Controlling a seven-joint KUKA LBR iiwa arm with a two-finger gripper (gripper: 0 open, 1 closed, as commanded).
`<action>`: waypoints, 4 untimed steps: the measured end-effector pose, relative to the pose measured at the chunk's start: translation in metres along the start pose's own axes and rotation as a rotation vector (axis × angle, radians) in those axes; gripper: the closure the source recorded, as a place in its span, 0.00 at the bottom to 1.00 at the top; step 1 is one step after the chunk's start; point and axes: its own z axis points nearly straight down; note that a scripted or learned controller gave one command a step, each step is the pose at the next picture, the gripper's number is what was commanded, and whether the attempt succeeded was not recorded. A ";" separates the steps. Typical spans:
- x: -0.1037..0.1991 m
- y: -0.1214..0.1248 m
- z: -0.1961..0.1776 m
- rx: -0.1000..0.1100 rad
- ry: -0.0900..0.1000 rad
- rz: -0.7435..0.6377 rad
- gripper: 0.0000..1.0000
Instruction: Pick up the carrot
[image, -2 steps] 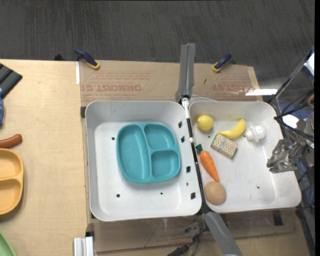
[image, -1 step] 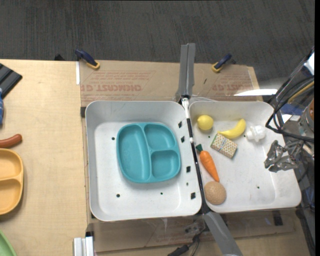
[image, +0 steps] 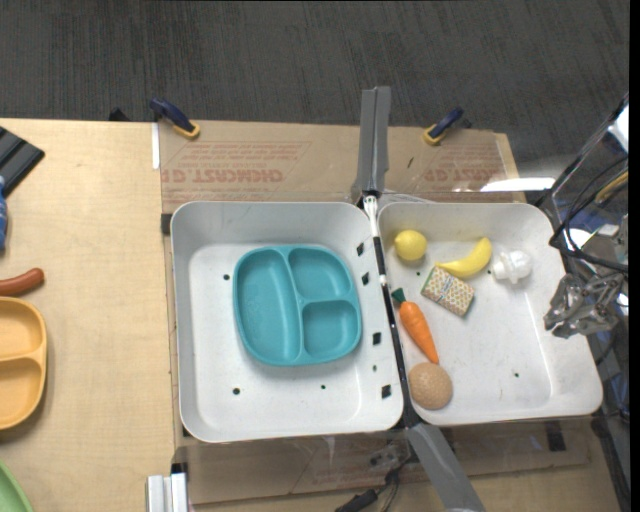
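The orange carrot (image: 418, 331) with a green top lies in the right bin (image: 520, 395), close to its left wall, pointing toward the near side. My gripper (image: 578, 308) hangs over the bin's right edge, well to the right of the carrot and apart from it. Nothing shows between gripper and carrot but bare bin floor.
Around the carrot lie a yellow lemon (image: 410, 245), a banana (image: 466, 262), a white object (image: 512, 266), a patterned block (image: 448, 291) and a brown ball (image: 430, 385). The left bin (image: 182, 300) holds a teal divided plate (image: 297, 303). An orange plate (image: 20, 365) sits far left.
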 end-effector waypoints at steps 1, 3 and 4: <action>-0.001 0.034 0.018 -0.002 0.002 -0.026 1.00; 0.013 0.033 0.026 -0.004 0.002 -0.446 1.00; -0.002 0.052 0.009 -0.005 -0.001 -1.057 1.00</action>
